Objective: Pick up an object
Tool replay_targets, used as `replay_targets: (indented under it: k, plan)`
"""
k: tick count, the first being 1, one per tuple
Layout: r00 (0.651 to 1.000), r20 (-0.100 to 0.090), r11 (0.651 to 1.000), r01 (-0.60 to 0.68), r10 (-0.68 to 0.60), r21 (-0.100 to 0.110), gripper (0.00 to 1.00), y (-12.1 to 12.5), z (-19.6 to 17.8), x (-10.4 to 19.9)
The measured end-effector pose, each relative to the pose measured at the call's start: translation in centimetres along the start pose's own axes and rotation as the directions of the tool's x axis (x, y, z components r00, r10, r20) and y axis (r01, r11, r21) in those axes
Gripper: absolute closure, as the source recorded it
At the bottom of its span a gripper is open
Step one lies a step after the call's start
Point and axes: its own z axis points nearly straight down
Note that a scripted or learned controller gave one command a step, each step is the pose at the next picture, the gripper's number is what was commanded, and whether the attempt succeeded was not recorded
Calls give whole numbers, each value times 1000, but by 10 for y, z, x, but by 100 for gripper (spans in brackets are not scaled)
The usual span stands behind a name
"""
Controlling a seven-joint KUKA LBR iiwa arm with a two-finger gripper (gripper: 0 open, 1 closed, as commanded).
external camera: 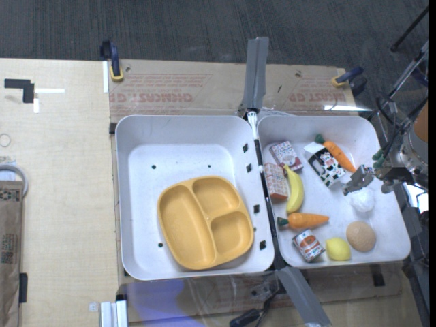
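The right bin (pixel 388 142) holds several toy foods: a banana (pixel 295 189), a carrot (pixel 308 219), a second carrot (pixel 339 155), a small red carton (pixel 274 181), a pink carton (pixel 286 154), a black-and-white carton (pixel 325 165), a can (pixel 308 245), a lemon (pixel 338 249), a tan egg-shaped ball (pixel 361 236) and a white object (pixel 362 200). My gripper (pixel 360 180) hangs over the right side of this bin, just above the white object. I see nothing held between its fingers.
The left bin (pixel 136 182) holds a yellow divided plate (pixel 206 221). A grey divider post (pixel 255 73) stands behind the seam between the bins. Clamps (pixel 112 63) (pixel 347 79) sit at the cardboard's back corners. The arm's body (pixel 409 162) fills the right edge.
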Motion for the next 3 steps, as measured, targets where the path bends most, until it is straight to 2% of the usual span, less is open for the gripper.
replay_targets:
  k: [1, 2, 3]
  plan:
    - [973, 1, 973, 232, -232, -1, 0, 67, 49, 69]
    - [919, 1, 919, 393, -393, -1, 0, 36, 130, 63]
    - [881, 2, 881, 473, -473, -3, 0, 91, 129, 53]
